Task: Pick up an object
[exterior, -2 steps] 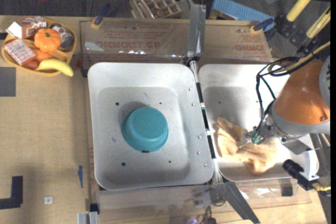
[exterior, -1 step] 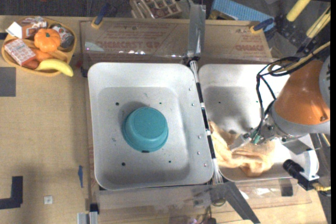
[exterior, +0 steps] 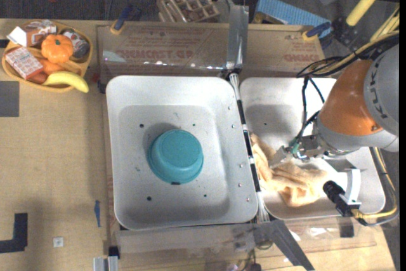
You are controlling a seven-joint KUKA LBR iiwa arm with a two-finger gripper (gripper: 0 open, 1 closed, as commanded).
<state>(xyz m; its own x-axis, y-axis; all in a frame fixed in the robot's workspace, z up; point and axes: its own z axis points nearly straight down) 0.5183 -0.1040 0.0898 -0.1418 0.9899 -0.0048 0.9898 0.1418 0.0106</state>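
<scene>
Hand over the cloth in the right bin

The hand (exterior: pixel 293 150) sits low over the tan cloth (exterior: pixel 287 179) crumpled at the near-left of the right bin (exterior: pixel 273 93); I cannot tell whether it is released or clenched. A teal bowl (exterior: pixel 176 155) lies upside down in the left bin (exterior: pixel 127 98). For a sound pick, I would pinch a raised fold, not flat fabric, then lift straight up.

fruit basket (exterior: pixel 45 55) on bench, far left
</scene>
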